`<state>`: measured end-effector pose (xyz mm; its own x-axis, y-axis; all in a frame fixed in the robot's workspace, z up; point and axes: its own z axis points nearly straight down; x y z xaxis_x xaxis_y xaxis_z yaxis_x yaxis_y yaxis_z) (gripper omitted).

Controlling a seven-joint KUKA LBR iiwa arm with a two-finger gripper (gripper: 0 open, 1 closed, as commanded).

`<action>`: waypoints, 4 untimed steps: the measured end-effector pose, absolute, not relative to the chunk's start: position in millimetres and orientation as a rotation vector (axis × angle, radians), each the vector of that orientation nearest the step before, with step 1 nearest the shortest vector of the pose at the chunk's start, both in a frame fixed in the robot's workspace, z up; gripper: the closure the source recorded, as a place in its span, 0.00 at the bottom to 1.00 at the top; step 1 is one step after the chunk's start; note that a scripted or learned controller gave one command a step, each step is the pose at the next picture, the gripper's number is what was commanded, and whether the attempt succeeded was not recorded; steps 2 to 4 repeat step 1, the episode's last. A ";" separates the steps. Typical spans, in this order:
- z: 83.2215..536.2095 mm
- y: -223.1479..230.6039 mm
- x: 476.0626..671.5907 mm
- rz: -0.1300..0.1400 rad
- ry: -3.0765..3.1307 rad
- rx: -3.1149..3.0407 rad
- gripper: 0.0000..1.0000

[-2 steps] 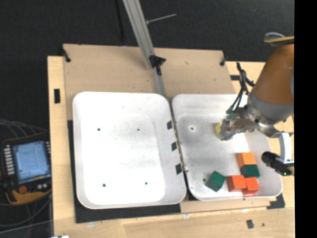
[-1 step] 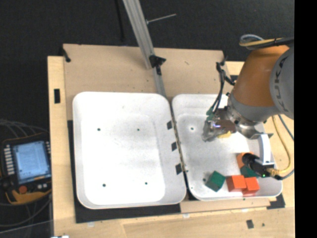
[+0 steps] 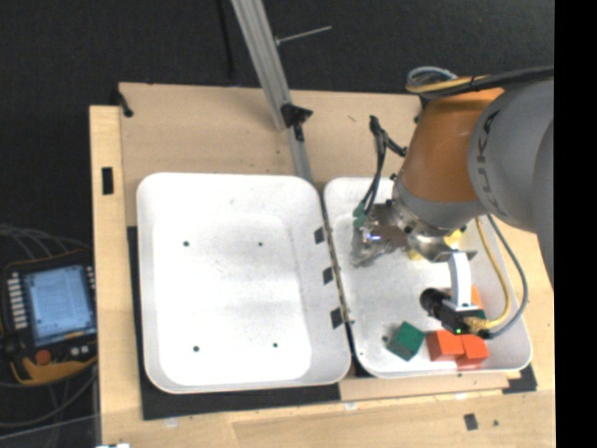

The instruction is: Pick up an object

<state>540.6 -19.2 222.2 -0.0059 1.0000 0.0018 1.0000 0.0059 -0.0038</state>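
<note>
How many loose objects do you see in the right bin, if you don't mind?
2: a green block and, right of it, an orange block, both near the front wall. The arm may hide others.

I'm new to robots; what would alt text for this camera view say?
A grey and orange robot arm reaches from the right over the right white bin, which holds a green block and an orange block. The left white bin sits beside it.
</note>
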 end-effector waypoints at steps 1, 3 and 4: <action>221.9 42.3 546.8 -0.003 -2.229 -2.212 1.00; 221.9 42.3 546.8 -0.003 -2.229 -2.212 1.00; 221.9 42.3 546.8 -0.003 -2.229 -2.212 1.00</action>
